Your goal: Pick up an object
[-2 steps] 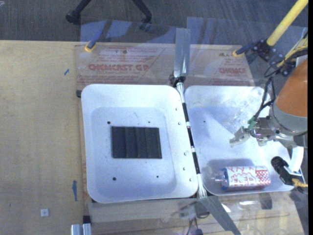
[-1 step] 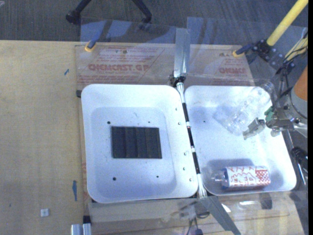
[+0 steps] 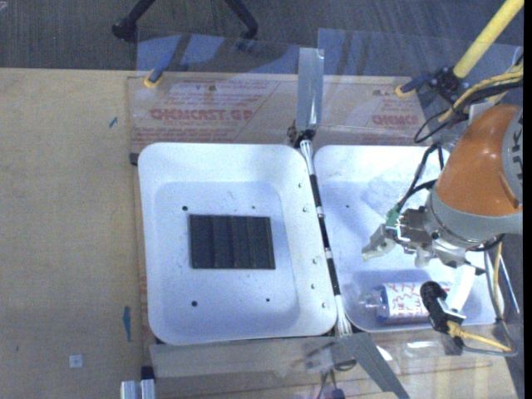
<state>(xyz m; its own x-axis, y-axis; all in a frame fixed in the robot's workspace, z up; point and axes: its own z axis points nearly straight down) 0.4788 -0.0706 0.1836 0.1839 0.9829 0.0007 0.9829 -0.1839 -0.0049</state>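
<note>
The gripper (image 3: 378,243) hangs over the right bin (image 3: 349,173), probably to line up on the can (image 3: 401,300) lying near the bin's front edge, though its grip state can't be told.

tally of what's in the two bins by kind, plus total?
Dark ribbed rectangular pad, flat in the left bin: 1
White can-like object with red markings, lying on its side in the right bin: 1
Total: 2
</note>
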